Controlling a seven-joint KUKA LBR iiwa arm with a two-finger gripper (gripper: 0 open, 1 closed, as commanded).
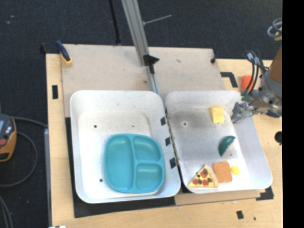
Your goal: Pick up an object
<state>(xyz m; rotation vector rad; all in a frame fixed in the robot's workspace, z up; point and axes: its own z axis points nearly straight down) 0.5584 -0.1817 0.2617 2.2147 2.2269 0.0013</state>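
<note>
In the right bin (199,141) lie a yellow block (217,115) near the back, a dark green curved piece (226,144) in the middle, and at the front a pizza slice (204,178), an orange-brown block (222,172) and a small yellow piece (234,170). My gripper (239,112) hangs at the bin's right rim, just right of the yellow block and apart from it. Nothing shows between its fingers.
The left bin (90,113) holds a teal divided plate (134,163). A grey aluminium post (136,27) rises behind the bins. An orange part (247,82) and cables sit by the arm at the right. A blue-yellow clamp (63,52) lies at the bench's back left.
</note>
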